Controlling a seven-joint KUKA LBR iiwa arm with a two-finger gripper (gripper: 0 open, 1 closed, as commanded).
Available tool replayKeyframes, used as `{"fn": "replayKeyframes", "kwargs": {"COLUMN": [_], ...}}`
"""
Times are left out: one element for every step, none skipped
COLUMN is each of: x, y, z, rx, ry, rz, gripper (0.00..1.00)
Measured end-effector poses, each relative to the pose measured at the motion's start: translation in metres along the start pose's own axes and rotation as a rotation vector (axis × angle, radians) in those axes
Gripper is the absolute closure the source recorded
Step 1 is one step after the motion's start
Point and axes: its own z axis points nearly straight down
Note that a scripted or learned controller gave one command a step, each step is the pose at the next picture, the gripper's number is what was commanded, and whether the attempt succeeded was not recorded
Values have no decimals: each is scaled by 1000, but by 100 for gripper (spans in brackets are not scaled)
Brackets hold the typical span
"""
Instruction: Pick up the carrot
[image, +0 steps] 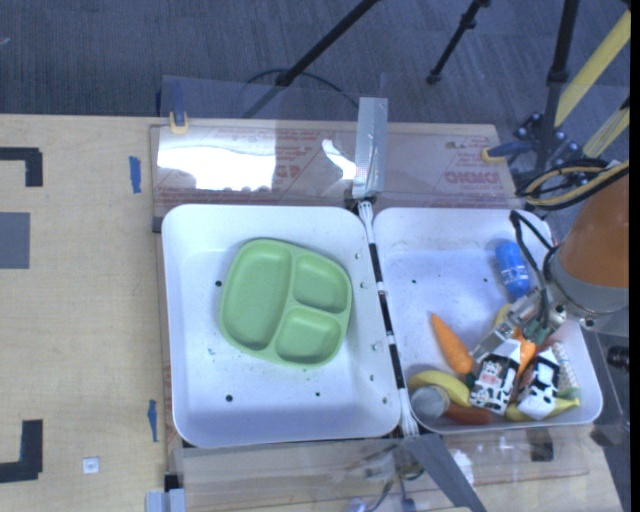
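Orange carrot (452, 345) lies just left of the gripper (505, 345); jaw state unclear; crowded toys could spoil the grab.

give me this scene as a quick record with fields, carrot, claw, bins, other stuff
carrot: orange carrot, lying bare in the right bin, tip pointing up-left
claw: claw low over the clutter right of the carrot, not on it
left bin: left bin holds a green divided plate
other items in right bin: blue bottle, banana, black-and-white pieces
task status: carrot not picked up yet
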Motion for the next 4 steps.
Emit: {"fn": "replayKeyframes", "kwargs": {"x": [18,48,47,112], "y": [117,39,41,129], "z": [-61,36,25,-104], "rx": [0,-3,-9,1], "ry": [0,-2,-7,1], "rz": [-99,-248,-246,-372], "gripper": [0,0,100,100]}}
